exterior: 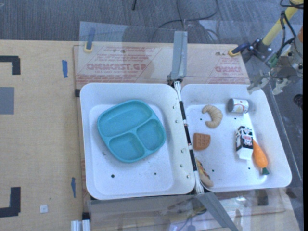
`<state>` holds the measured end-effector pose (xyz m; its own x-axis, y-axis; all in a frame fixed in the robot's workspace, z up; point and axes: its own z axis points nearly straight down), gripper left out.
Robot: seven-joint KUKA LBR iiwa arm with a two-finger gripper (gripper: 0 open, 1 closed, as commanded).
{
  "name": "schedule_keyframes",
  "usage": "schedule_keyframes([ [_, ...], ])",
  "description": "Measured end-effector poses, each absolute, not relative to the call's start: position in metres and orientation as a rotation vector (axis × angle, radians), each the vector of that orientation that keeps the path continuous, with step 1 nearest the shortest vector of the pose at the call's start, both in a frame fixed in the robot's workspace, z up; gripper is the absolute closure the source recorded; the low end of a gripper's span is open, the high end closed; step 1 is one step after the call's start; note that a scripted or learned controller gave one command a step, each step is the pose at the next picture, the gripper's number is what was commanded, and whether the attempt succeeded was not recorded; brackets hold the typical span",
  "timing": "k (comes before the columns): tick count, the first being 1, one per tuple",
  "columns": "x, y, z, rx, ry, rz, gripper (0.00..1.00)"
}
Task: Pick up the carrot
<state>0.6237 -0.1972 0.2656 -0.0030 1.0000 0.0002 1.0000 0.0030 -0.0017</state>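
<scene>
The tool (278,81) hangs at the upper right, past the far right corner of the right bin (284,174), over the bench edge rather than over the bin floor. Its fingers are lost in cables and blur — whether they are spread or pressed together cannot be told from this view, and nothing is seen between them.

Nearest to it inside the right bin lies a small silver can (238,105) on its side, close to the far wall. Just left of the can sits a croissant (212,115), curved, and below that a square brown waffle (201,141). Toward the right wall stands a small milk carton (244,142) with a black and white pattern, lying flat. The carrot (260,157) lies right beside the carton's lower right edge, touching or nearly so, its green tip pointing toward the near right corner — well apart from the tool. A pale pastry-like item (204,174) rests against the divider at the bin's near left.

The left bin (96,177) holds a teal divided plate (131,130), three compartments, tilted slightly on the white floor.
</scene>
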Motion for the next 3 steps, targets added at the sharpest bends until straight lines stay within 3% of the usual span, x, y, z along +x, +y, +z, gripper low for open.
schedule_keyframes([
  [1, 0.602, -0.222, 0.151, -2.140, -2.300, 0.001, 0.00],
  [2, 0.538, -0.223, 0.127, -2.164, -2.279, -0.003, 0.00],
  [3, 0.510, -0.221, 0.114, -2.221, -2.285, -0.054, 0.00],
])
